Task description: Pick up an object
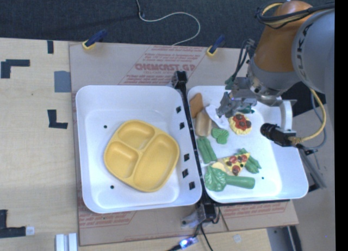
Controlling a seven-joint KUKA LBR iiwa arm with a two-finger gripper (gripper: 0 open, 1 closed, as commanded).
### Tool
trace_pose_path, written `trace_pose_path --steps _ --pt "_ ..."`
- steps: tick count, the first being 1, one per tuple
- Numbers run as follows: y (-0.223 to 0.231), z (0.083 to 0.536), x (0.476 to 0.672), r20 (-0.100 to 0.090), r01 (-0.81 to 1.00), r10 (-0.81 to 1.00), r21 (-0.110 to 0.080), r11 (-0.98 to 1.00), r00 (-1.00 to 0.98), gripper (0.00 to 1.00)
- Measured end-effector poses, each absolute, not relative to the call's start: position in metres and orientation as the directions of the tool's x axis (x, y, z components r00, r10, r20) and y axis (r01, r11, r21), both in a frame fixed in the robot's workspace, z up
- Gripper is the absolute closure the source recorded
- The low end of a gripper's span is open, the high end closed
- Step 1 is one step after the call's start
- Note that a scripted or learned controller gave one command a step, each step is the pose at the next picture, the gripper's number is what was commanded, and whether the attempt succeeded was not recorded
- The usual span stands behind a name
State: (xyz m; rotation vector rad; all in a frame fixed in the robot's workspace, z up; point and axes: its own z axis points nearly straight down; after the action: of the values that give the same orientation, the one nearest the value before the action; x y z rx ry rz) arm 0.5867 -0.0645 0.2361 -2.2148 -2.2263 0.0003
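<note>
A: Two white bins side by side on the table [32, 136], over a sheet of brown cardboard [157, 68]. In the left bin [89, 100], a yellow divided plate [141, 155], flat, roughly central.

B: And the right bin [293, 182]?

A: Crowded with toy food. Against its left wall, at the far end, an orange-brown piece [196, 103] and just nearer a tan bread-like piece [203, 123], touching or nearly so. Right of that, a small green broccoli-like piece [220, 135]. Farther right, a round yellow pizza-like piece with red spots [241, 124].

B: Nearer the front?

A: A long green pod [206, 150] lying along the left wall. A pizza slice with red and green toppings [237, 161] right of it. At the near edge, a leafy green piece [215, 178] and a green cucumber-like stick [241, 182], touching.

B: End effector?

A: Low over the far part of the right bin, end effector [232, 107] between the bread-like piece and the round pizza piece, just beside the latter. Impossible to tell whether clenched or released; nothing visibly grasped. Above it, the grey arm with the orange band [280, 32] coming in from the right.

B: Anything else?

A: A black fitting with a yellow cable [278, 134] over the bin's right side. Blue-and-yellow clamps [94, 39] at the cardboard's far corners, and a thin white cable [168, 16] looping across the dark floor beyond.
</note>
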Motion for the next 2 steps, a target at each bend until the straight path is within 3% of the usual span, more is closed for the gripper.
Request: trace_pose_path --steps 1,2 --pt "-0.013 0.231 0.611 0.001 1.0 1.0 -0.001 0.007 -0.007 1.0" --pt "-0.001 0.232 0.61 0.0 1.0 1.0 -0.002 0.002 -0.002 1.0"
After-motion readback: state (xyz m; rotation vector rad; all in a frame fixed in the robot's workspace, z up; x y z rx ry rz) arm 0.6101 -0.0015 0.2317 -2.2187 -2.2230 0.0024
